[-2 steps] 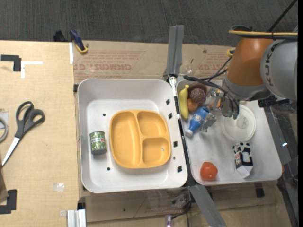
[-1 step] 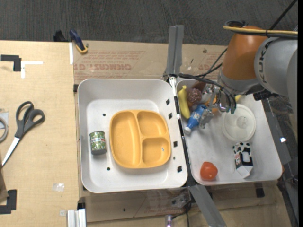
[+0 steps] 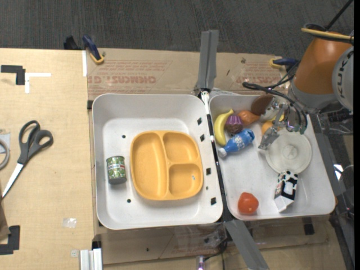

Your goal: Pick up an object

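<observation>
I see my gripper (image 3: 277, 129) low over the right bin (image 3: 320, 204), near its far wall; whether its jaws are parted or closed I cannot tell, and nothing shows between them. Just beneath sits a round, smooth white plate (image 3: 289, 153). Left of the jaws lie a glossy blue bottle (image 3: 237, 143), a curved yellow banana (image 3: 221, 126) and a dark purple rounded piece (image 3: 234, 124). Toward me lie a black-and-white carton (image 3: 287, 190) and a round red tomato (image 3: 247, 203), with bare floor between them. The left bin (image 3: 107, 210) holds a moulded yellow divided tray (image 3: 166, 165) and a small green can (image 3: 116, 169).
</observation>
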Tool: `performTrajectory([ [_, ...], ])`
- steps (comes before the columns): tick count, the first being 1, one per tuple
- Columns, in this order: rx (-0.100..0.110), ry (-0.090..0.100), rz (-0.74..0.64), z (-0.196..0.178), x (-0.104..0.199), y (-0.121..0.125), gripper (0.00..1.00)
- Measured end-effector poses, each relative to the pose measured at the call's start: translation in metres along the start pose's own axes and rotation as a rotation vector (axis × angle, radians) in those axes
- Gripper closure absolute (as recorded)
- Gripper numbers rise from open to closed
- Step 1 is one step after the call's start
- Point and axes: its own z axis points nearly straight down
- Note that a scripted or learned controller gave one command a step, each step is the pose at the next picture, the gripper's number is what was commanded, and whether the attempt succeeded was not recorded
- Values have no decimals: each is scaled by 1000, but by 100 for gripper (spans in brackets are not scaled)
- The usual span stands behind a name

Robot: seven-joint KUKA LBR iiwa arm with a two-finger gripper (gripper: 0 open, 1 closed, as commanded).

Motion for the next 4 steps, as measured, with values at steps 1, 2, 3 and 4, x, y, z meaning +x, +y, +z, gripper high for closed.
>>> performTrajectory([
  [1, 5, 10, 171, 1, 8, 44, 0],
  [2, 13, 10, 363, 1, 14, 64, 0],
  [3, 1, -1, 314, 0, 23, -4, 0],
  [4, 1, 0, 647, 1, 20, 51, 0],
])
